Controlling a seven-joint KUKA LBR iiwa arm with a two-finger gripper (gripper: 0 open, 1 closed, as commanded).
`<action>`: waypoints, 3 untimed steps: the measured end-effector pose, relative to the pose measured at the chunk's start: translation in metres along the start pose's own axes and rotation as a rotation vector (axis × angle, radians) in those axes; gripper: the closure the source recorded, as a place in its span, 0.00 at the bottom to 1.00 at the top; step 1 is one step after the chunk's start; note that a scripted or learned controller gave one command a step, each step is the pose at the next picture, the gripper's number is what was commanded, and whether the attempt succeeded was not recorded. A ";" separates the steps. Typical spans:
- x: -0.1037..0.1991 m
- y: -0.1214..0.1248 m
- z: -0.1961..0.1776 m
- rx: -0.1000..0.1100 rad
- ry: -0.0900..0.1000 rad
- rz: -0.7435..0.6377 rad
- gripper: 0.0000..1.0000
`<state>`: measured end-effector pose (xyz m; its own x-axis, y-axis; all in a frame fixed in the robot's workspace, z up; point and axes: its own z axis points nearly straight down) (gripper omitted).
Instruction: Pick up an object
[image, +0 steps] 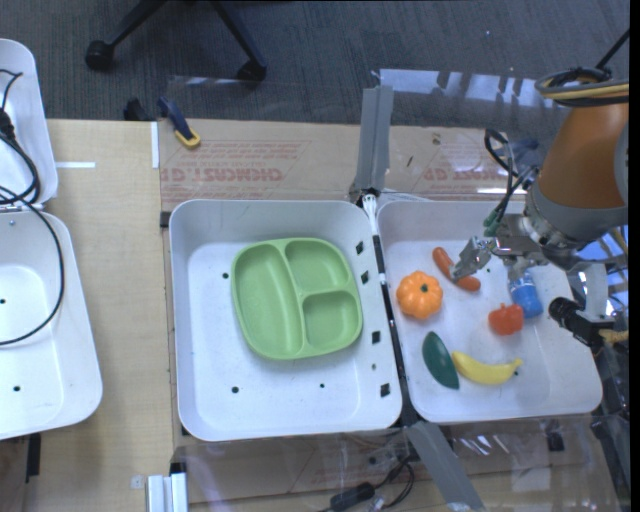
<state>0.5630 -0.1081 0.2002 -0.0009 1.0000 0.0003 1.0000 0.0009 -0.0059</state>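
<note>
Orange marks the small pumpkin (419, 295) in the right bin (560, 400), and the band on the arm above it. From the overhead camera, the gripper (472, 262) hangs over the bin's upper middle, its tip just beside the red-orange sausage (455, 269). Whether the jaws are parted or closed is not clear at this size, and nothing shows between them. Close by lie a blue bottle-like piece (525, 297), a small red fruit (507, 319), a yellow banana (486, 369) and a dark green leaf-shaped item (439, 359). The left bin (200, 400) holds a green divided plate (297, 297).

The sausage looks like the nearest candidate. A good grasp would probably centre over its middle, turn the wrist so the jaws cross its narrow width, and descend straight, keeping clear of the pumpkin. Lifting slowly would show whether the hold is sound.
</note>
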 end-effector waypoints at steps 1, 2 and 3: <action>-0.012 0.070 0.109 -0.005 -0.001 0.077 0.00; -0.013 0.069 0.102 -0.002 0.000 0.077 1.00; 0.048 0.079 0.010 -0.003 -0.002 -0.127 1.00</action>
